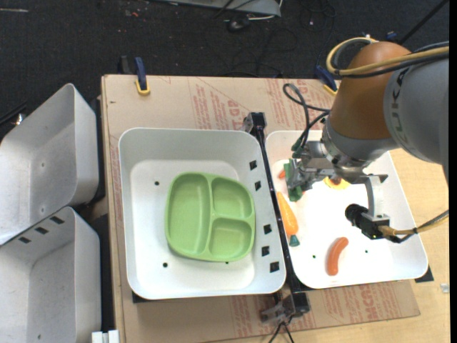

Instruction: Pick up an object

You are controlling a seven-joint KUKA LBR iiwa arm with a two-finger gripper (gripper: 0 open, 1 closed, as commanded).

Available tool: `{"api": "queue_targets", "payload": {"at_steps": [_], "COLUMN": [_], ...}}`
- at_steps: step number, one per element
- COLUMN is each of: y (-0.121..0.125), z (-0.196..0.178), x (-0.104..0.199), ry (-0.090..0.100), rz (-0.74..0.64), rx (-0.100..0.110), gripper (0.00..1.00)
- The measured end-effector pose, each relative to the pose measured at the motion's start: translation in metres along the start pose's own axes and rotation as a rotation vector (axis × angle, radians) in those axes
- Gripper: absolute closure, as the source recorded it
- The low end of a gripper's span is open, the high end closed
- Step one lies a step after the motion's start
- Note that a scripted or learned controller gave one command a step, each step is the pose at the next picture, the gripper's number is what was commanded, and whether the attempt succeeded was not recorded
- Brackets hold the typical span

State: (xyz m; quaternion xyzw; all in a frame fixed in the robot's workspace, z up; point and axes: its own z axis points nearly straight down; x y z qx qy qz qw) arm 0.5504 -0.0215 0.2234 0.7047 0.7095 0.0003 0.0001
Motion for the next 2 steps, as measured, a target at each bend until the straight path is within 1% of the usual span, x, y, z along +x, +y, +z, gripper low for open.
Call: {"api": "queue_targets", "payload": {"at_steps": [1, 2], "y": [0.013, 0.029], "z": [-0.011, -0.018], "x": [0.057, 0.104], "ry": [0.001, 0.001], "rz": [-0.001, -0.001], "rx": [-0.001, -0.002], "gripper": [1.00, 1.00]}}
